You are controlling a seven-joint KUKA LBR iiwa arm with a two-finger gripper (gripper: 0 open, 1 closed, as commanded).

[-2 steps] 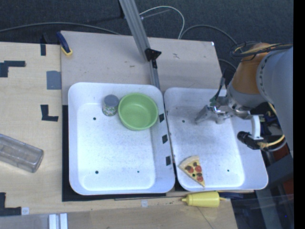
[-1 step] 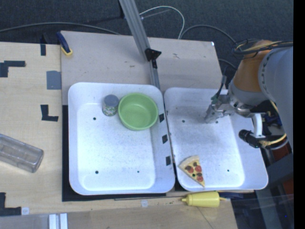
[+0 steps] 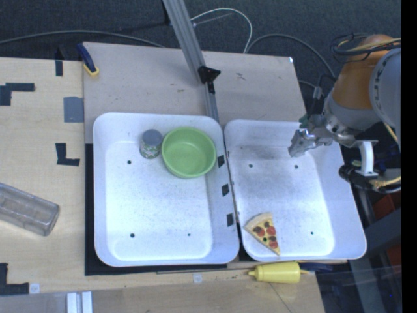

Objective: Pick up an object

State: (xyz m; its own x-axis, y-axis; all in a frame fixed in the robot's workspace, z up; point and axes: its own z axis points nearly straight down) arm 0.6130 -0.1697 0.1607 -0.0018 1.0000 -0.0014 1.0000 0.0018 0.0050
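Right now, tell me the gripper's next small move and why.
Probably travel toward the pizza slice, then descend. The gripper hovers over the right bin's far end with nothing beneath it, while the slice lies at that bin's near left corner.

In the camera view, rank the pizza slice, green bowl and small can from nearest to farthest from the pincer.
Measured from the pincer over the right bin:
1. Pizza slice, same bin, near front corner.
2. Green bowl, left bin, by the divider.
3. Small can, left bin, beyond the bowl.
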